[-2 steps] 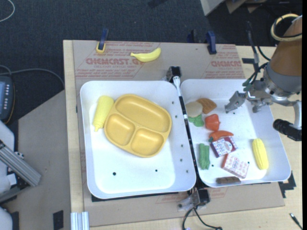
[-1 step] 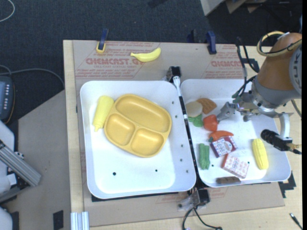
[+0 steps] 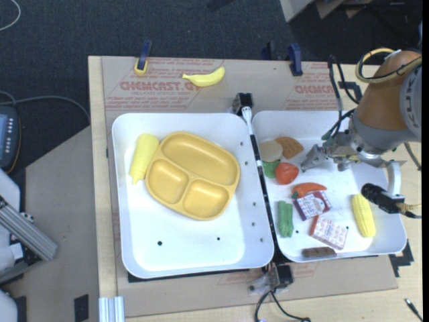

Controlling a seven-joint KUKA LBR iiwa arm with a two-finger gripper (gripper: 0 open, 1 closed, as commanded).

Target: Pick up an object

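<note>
My gripper (image 3: 316, 157) hovers over the upper middle of the right bin (image 3: 395, 243), pointing left. Just left of it lie a pale bun (image 3: 271, 151) and a brown bread slice (image 3: 291, 146). A red tomato (image 3: 286, 173) sits below and left of the gripper, with a green piece (image 3: 269, 170) beside it. Further down are an orange-red pepper (image 3: 310, 188), a purple-white packet (image 3: 310, 206), a green pickle (image 3: 285, 219), a red-white packet (image 3: 328, 232), a corn cob (image 3: 362, 215) and a brown bar (image 3: 318, 251). Nothing shows as held.
The left bin (image 3: 134, 247) holds a yellow divided plate (image 3: 192, 174) and a yellow cob-like item (image 3: 142, 157) at its left. A toy banana (image 3: 205, 78) lies on the cardboard behind the bins. The arm (image 3: 385, 106) rises over the right bin's far right corner.
</note>
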